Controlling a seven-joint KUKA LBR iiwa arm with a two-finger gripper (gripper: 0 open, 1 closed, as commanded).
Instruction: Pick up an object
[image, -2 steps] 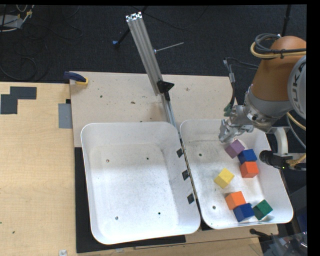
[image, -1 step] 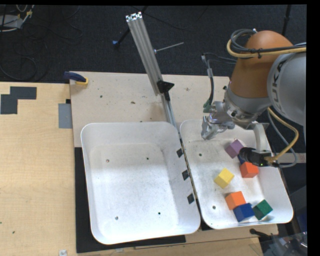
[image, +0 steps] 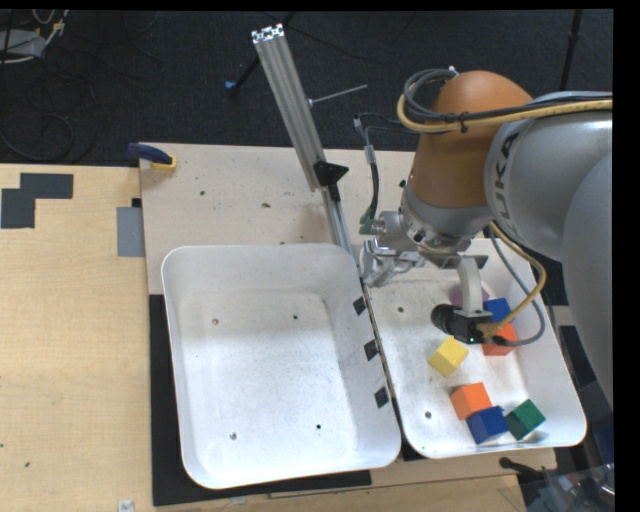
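Gripper (image: 385, 262) grip state: cannot tell; nothing seen held. Position: right bin (image: 415, 330), far-left corner. Nearest candidate: yellow cube (image: 448, 356), mid-bin, toward near-right from gripper, standing apart. No long axis. Orange cube (image: 470, 399), blue cube (image: 486, 424), green cube (image: 524, 418): clustered, near-right corner. Flat-faced, plain-coloured, likely rigid.

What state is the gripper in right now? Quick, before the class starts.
Gripper: cannot be told from this view. It hangs above the right bin, near its left wall.
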